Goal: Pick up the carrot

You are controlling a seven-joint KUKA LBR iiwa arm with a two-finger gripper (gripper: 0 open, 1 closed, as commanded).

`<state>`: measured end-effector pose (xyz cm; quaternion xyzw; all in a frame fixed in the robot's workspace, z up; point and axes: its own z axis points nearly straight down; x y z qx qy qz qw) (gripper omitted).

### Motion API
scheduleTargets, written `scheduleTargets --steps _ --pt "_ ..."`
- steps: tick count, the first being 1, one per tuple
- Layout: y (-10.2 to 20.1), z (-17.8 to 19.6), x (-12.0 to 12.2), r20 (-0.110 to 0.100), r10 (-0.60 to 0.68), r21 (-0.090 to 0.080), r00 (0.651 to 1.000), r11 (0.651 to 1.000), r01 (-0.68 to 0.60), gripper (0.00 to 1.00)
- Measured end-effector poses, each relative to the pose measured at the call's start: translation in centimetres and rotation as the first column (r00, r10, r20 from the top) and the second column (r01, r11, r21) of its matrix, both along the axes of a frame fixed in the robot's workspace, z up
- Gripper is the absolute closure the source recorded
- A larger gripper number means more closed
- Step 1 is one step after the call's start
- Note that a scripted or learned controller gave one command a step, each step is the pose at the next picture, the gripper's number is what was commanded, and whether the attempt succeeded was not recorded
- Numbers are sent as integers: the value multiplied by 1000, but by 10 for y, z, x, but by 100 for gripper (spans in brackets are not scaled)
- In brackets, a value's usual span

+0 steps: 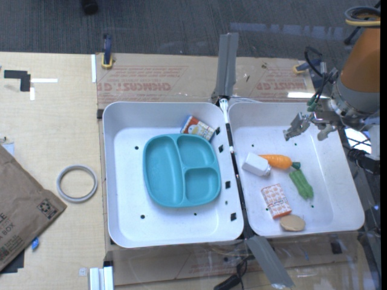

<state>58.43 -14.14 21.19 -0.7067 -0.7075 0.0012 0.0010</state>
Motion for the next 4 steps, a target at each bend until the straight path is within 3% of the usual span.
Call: scheduleTargets --steps 1,2,3,4 --pt "36 -119 58 5 32 -1 999 999 -32 0" --pt "30 -121 37 -1 -80 0 997 997 80 0" --pt "8 -120 -5 1 76 0 997 997 -76 0" --pt "-11 -121 -41 0 -231 1 973 973 231 0"
